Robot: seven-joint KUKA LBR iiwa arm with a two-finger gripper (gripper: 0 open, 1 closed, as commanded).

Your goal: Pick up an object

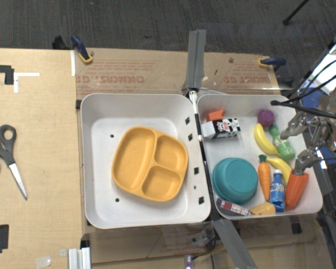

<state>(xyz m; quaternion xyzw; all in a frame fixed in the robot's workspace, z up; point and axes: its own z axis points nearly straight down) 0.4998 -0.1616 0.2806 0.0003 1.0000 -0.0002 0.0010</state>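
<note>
Far to the gripper's left, grey-handled steel scissors (10, 157) lie on the pale wooden tabletop (33, 206). Blue spring clamps (82, 49) pin the brown cardboard sheet (131, 72) beyond the bins.

Metallic grey claw (301, 144) with two slim fingers, blue and white cables above.

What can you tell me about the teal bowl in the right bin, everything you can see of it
The teal bowl looks like smooth plastic, round, and seems to lie upside down, its flat base facing up. It sits in the front left part of the right bin, close to the bin's left wall. A small carrot lies against its right side, and a red and white packet pokes out at its front edge.
</note>
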